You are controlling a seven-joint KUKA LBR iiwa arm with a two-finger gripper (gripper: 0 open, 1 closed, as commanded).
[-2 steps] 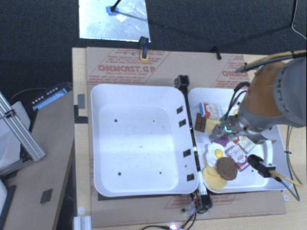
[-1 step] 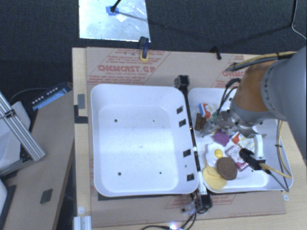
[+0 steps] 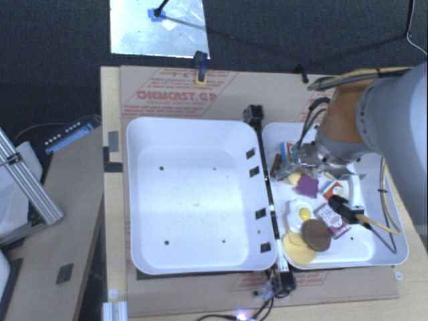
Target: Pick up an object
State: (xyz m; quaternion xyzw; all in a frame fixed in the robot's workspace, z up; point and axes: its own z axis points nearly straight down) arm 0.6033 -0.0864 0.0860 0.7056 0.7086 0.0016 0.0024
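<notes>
Purple block (image 3: 308,185) amid fried egg (image 3: 300,213), brown disc (image 3: 315,235); end effector (image 3: 302,159) just above, grip state unclear.

Two bins sit side by side on the surface (image 3: 174,89). In the right bin (image 3: 384,246) a fried egg (image 3: 299,212) lies left of a small packet (image 3: 331,219), a round patty (image 3: 315,235) just before them, resting on a flat disc (image 3: 296,247). The left bin (image 3: 194,199) adjoins.

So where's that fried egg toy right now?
In the right bin, near its front-left part: the fried egg touches the brown disc, below the purple piece.
</notes>
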